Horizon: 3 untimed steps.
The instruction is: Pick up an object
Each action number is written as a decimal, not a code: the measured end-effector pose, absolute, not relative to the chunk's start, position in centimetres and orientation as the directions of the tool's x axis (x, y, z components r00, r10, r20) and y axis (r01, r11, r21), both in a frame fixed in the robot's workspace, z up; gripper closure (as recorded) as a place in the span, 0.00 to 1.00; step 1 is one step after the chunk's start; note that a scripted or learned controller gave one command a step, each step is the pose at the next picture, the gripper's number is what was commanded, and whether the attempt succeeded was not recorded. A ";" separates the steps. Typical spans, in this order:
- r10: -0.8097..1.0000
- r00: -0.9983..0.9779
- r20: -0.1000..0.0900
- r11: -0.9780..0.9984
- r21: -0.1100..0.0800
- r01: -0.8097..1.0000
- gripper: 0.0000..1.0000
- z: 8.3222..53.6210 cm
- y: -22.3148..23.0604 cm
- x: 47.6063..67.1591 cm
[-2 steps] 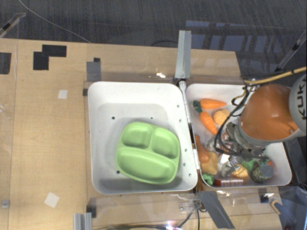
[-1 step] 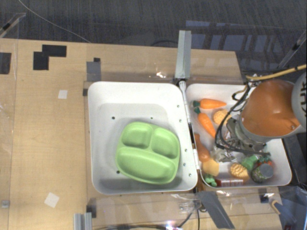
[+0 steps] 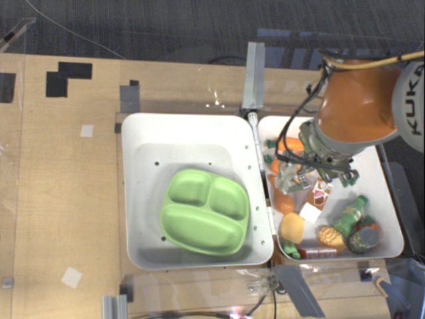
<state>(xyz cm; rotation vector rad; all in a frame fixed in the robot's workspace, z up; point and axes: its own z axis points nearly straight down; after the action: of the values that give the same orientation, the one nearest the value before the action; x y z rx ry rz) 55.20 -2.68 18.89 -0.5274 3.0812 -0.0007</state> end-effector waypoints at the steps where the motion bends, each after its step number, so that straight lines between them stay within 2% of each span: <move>1: -0.717 -0.697 -0.011 0.697 -0.010 -0.717 1.00 26.0 -6.5 64.9; 2: -0.647 -0.763 -0.012 0.763 -0.006 -0.647 1.00 28.1 -2.9 67.1; 3: -0.934 -0.356 -0.006 0.356 -0.011 -0.934 1.00 33.3 -7.4 67.0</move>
<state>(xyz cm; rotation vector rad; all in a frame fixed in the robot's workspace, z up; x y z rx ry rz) 67.02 -7.36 33.32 -1.7760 2.5775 -0.0086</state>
